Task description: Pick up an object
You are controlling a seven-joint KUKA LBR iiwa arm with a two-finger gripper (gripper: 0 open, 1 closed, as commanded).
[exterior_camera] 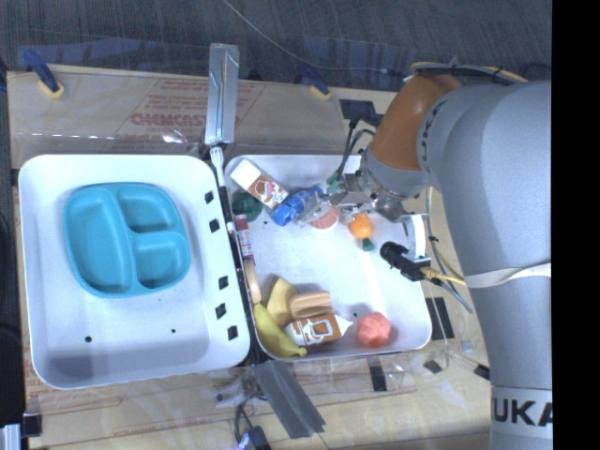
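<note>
We are hovering gripper over upper part of right bin; its opening we cannot tell. Blue object is lying just left of gripper, long axis left-right; orange ball just below.

In the right bin, the middle of the floor lies bare, an open patch between two clusters. Along the far edge a carton, a blue bottle and an orange piece crowd together under the arm. The near edge is blocked by a banana, a small box and a pink ball. In the left bin a blue tray takes the far half; its near strip is free.
</note>
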